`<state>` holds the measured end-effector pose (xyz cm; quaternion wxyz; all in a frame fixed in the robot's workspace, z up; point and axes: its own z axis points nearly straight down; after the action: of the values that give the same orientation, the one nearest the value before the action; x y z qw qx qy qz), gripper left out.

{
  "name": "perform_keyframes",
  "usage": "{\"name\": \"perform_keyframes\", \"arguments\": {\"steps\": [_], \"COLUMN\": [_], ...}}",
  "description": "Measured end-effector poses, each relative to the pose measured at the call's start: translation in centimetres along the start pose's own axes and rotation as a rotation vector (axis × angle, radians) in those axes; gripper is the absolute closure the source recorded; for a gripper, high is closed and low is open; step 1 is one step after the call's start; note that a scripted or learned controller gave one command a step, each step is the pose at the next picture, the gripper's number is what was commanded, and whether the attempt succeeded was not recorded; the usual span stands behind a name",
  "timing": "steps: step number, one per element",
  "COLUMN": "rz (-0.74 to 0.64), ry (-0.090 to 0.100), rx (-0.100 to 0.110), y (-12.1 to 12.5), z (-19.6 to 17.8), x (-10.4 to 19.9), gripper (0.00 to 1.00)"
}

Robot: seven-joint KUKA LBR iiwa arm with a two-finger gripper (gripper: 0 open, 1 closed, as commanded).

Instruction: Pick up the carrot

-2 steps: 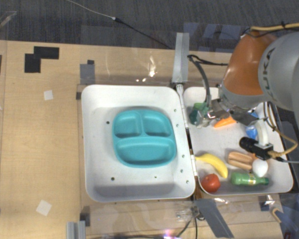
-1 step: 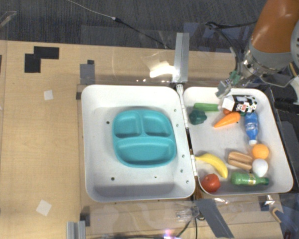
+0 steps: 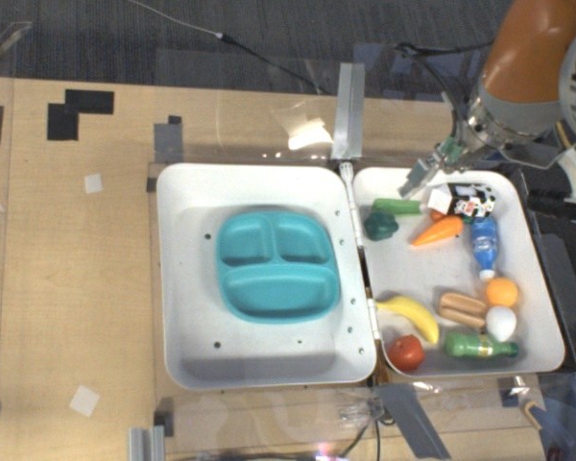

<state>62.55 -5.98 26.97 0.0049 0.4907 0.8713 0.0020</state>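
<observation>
My pincer (image 3: 432, 168) hangs over the right bin's (image 3: 547, 339) far edge, fingers slightly spread, holding nothing. The carrot (image 3: 438, 230) lies just below, crowded by a green pepper (image 3: 381, 224) and a cow-patterned carton (image 3: 472, 202); descending crooked, I might pinch a neighbour or skid it away.

Carrot (image 3: 438, 230) in right bin (image 3: 547, 286)

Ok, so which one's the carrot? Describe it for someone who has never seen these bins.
Look in the right bin, in its upper half. The carrot lies there tilted, just below the green cucumber and left of the blue bottle. It is the only orange piece that tapers to a point; the orange fruit is round.
</observation>
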Motion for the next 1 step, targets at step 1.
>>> {"name": "perform_keyframes", "arguments": {"steps": [1], "rz": [0.039], "ry": [0.007], "rx": [0.012], "y": [-4.11], "z": [8.95], "x": [-3.09], "gripper": [0.0]}}
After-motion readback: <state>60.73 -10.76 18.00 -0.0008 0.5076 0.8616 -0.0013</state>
